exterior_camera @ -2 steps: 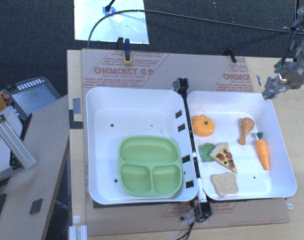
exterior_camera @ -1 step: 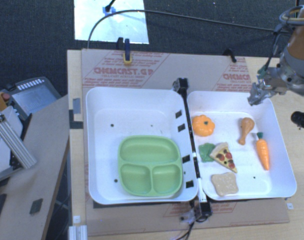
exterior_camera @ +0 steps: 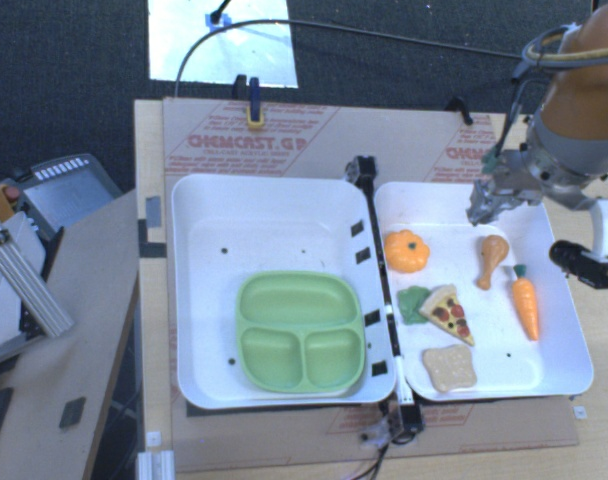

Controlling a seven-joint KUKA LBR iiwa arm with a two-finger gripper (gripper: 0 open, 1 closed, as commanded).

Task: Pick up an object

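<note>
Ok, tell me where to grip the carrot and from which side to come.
Grip the carrot across its thick orange upper part, just below the green top, coming straight down. It lies flat and lengthwise in the right bin, tapering toward the near end, with free floor on both sides for the fingers. The drumstick lies apart, to its left.

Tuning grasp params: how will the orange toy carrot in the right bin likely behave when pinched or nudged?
The orange toy carrot looks like smooth moulded plastic, so probably stiff, light and somewhat slippery. Its tapered, rounded body suggests it may roll or pivot if nudged sideways. It lies apart from the tan toy drumstick, so a push likely won't jam.
</note>
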